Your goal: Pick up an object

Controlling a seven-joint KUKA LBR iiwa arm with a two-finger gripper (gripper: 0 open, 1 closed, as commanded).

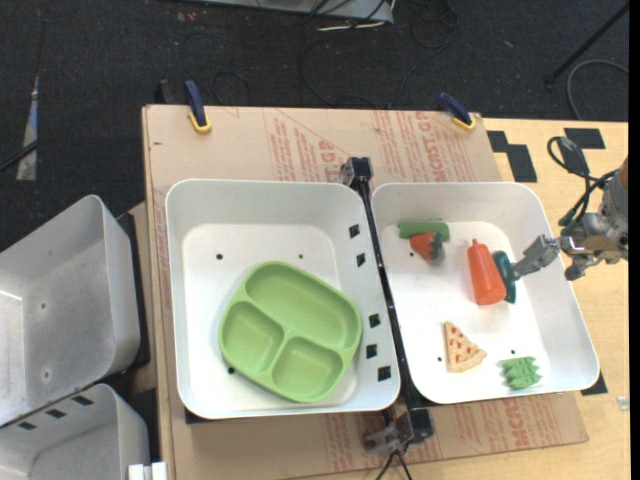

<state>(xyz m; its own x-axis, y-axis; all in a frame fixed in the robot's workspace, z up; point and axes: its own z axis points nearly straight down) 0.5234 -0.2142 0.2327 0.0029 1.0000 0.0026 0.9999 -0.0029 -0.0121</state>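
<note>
Dark carpet with cables surrounds our plywood counter (300,138), clamped at the far edge by two blue-and-yellow clamps (197,105). We see two white bins side by side; left bin (190,218) holds a green divided plate (290,330). Right bin (560,348) holds an orange bottle (485,273), long axis running roughly near-to-far, cap end away from us; a red-and-green toy vegetable (425,238) beyond it, a pizza slice (461,348) and a green leafy piece (521,372) nearer us. Claw (520,264) reaches in from the right, just beside the bottle's right side; we can't tell its opening. Spare white bins (60,298) sit far left.
</note>
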